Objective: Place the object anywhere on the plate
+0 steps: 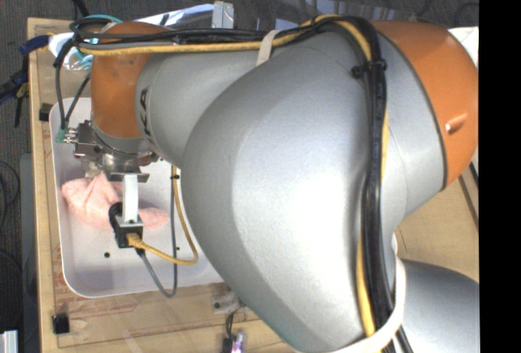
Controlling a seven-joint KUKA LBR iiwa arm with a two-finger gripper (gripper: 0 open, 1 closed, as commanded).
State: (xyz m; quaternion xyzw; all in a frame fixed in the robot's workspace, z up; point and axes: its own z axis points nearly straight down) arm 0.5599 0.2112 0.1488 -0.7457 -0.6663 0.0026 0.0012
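A pale pink, plate-like shape (88, 197) lies on the floor of the left white bin (89, 270), in its left half. My gripper (104, 168) hangs straight over the pink shape's upper right edge, below the orange wrist band (114, 99). The wrist hardware covers where the gripper meets the pink shape. A second pink patch (153, 220) shows to the right of the wrist bracket, and I cannot tell whether it is the same thing. No other loose object is visible near the gripper.
The grey arm (309, 180) covers the middle and right of the view, including the right bin. A tiny dark speck (107, 254) lies on the left bin's floor near the front. The wooden bench edge (41, 205) runs along the bin's left side.
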